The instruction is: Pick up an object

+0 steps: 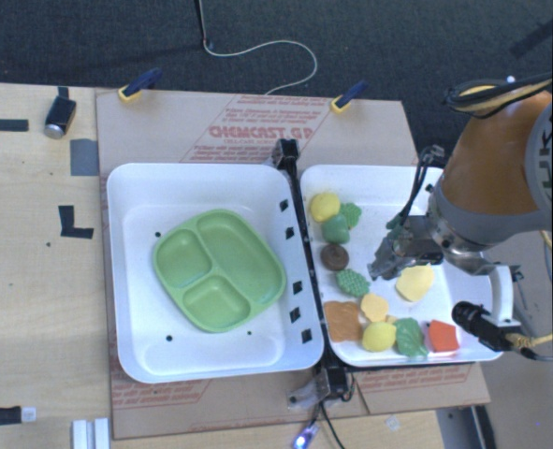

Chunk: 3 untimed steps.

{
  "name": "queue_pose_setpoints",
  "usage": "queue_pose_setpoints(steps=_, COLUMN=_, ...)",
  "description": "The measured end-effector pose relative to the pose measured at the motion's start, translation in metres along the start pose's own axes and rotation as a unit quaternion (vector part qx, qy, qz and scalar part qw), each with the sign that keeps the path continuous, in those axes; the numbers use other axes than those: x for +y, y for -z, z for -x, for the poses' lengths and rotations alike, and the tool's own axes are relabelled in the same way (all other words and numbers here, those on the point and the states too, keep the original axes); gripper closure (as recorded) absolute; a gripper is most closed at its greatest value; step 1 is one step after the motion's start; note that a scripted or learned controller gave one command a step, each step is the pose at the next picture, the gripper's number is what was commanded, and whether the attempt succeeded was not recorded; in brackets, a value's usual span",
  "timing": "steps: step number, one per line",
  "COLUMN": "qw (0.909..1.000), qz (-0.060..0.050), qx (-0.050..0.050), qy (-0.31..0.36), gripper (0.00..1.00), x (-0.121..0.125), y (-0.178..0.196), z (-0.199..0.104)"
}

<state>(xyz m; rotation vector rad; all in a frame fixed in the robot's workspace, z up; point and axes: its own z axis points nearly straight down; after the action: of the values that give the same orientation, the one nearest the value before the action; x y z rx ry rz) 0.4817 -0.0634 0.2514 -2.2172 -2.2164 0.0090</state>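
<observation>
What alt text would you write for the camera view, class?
A robot arm's end effector hangs over the right white bin of toy food, near a pale yellow piece. The left white bin holds a green divided tray.

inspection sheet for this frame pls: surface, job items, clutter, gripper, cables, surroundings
Surface: two white bins, left bin, right bin, on cardboard sheet.
Job's things: toy foods in right bin, incl. yellow lemon, brown round piece, orange-red block.
Clutter: green divided tray in left bin.
Gripper: gripper low over right bin; no object seen held.
Cables: white cable beyond cardboard.
Surroundings: two blue-yellow clamps; black tape marks on bench.
</observation>
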Motion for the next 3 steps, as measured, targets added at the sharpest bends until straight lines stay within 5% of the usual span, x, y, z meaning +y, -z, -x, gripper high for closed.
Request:
queue_pose_setpoints(steps=1, qw=1.0000, qz=0.008, qx=0.001, qy=0.006, gripper=1.00, x=0.002, y=0.087, z=-0.082)
queue_pose_setpoints(steps=2, qw=0.9999, qz=0.014, qx=0.001, qy=0.003, gripper=1.00, x=0.000, y=0.289, z=-0.111)
queue_pose_setpoints(steps=3, qw=1.0000, qz=-0.004, qx=-0.002, qy=-0.002, gripper=1.00, x=-0.001, y=0.144, z=-0.072)
